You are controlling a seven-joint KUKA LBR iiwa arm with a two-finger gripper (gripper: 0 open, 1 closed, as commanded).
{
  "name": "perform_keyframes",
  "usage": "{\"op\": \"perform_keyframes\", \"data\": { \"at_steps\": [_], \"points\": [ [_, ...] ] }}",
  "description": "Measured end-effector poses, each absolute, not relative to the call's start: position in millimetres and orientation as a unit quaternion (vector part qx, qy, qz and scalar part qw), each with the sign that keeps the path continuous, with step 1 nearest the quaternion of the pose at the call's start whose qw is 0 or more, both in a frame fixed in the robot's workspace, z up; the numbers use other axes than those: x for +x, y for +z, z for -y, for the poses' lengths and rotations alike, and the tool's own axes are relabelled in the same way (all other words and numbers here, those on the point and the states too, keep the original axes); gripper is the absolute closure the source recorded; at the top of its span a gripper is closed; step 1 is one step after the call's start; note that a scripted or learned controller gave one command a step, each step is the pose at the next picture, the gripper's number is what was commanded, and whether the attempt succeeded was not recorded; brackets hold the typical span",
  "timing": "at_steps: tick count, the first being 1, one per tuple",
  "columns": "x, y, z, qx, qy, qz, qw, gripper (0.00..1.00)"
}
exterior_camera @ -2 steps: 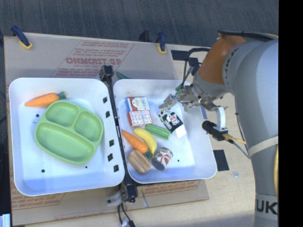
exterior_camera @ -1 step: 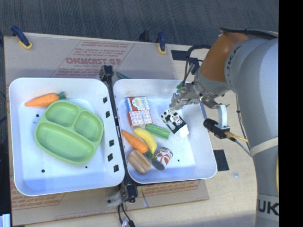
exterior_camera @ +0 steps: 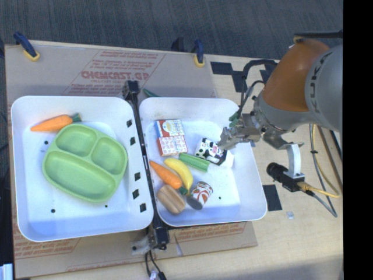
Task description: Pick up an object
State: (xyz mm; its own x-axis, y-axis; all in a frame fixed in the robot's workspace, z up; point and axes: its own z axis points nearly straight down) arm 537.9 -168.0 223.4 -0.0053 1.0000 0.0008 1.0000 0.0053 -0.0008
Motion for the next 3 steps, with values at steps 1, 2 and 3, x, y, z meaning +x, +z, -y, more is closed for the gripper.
{"op": "perform_keyframes", "data": {
  "at_steps": [1, 2, 3],
  "points": [
    [625.2, 227.3, 176.1, -0.705, -0.0001, 0.709, 0.0, 1.0],
    [559.8, 260.6, 89.4, -0.705, 0.0001, 0.709, 0.001, 1.0],
    [605.8, 210.3, 98.7, -0.704, 0.0018, 0.71, 0.001, 1.0]
  ]
}}
